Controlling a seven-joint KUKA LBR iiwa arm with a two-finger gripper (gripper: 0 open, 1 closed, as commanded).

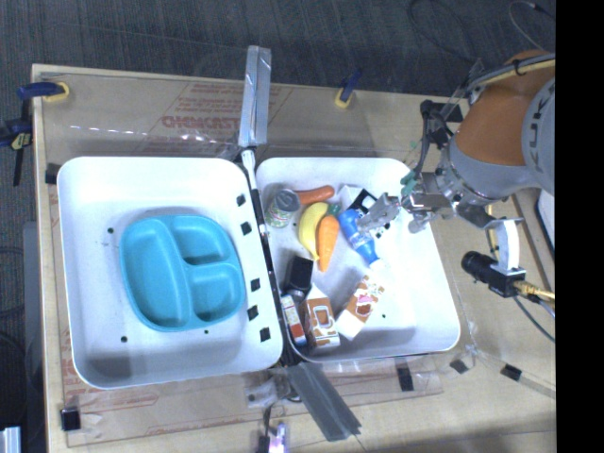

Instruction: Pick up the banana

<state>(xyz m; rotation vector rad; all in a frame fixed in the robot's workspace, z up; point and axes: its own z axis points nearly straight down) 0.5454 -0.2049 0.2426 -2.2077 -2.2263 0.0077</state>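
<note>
The yellow banana [310, 226] lies in the right bin [415, 291], near its upper left, partly under an orange carrot [327, 241]. My gripper [381, 211] hangs over the right bin, a little to the right of the banana and just above a blue bottle [357, 235]. Its fingers look slightly parted with nothing between them. The banana's right side is hidden by the carrot.
A second carrot [315, 195] and a small can [281, 207] lie above the banana. Black and brown boxes [311, 310] and a small carton [363, 302] crowd the bin's lower middle. The left bin [85, 347] holds a blue divided tray [185, 271].
</note>
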